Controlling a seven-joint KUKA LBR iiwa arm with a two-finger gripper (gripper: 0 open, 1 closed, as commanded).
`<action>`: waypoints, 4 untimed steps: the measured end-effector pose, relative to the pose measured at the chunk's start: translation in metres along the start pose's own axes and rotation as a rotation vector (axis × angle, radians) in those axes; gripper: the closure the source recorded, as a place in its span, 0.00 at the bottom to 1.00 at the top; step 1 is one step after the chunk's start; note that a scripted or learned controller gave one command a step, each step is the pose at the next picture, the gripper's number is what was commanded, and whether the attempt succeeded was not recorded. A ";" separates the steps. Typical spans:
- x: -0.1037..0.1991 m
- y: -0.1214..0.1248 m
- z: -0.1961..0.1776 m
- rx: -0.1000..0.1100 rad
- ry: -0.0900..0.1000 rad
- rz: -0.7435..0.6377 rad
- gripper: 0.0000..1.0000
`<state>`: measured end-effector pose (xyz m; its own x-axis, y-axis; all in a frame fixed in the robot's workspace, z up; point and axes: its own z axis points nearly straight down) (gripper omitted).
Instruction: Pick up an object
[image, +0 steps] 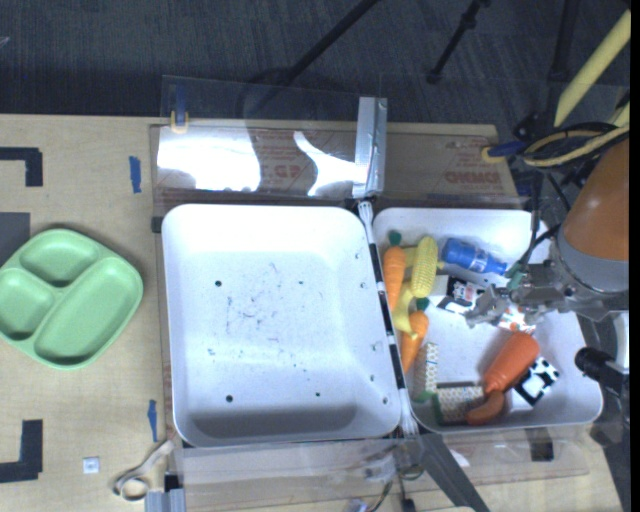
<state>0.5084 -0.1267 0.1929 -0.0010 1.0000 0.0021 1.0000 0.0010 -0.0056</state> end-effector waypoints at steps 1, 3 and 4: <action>-0.019 0.036 0.041 -0.003 -0.001 0.246 0.00; -0.030 -0.028 0.098 -0.009 -0.001 0.251 1.00; 0.040 -0.026 0.007 0.000 -0.001 0.334 1.00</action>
<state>0.4824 -0.0870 0.1862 0.3267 0.9451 -0.0007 0.9451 -0.3267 -0.0056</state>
